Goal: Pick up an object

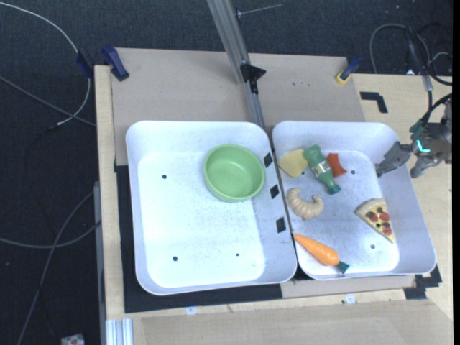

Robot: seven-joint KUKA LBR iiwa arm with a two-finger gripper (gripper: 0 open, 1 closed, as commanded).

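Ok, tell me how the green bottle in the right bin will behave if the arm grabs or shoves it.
The small green plastic bottle with a red label lies on its side, so a shove would probably roll it. It rests against the yellow wedge-shaped toy, which may shift too. It looks like a light toy, and its rounded body might slip.

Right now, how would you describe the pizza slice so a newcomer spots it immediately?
Look in the right bin, toward its right side. The pizza slice lies there apart from the other toys: a flat yellow wedge with red dots, unlike the long orange carrot below it.
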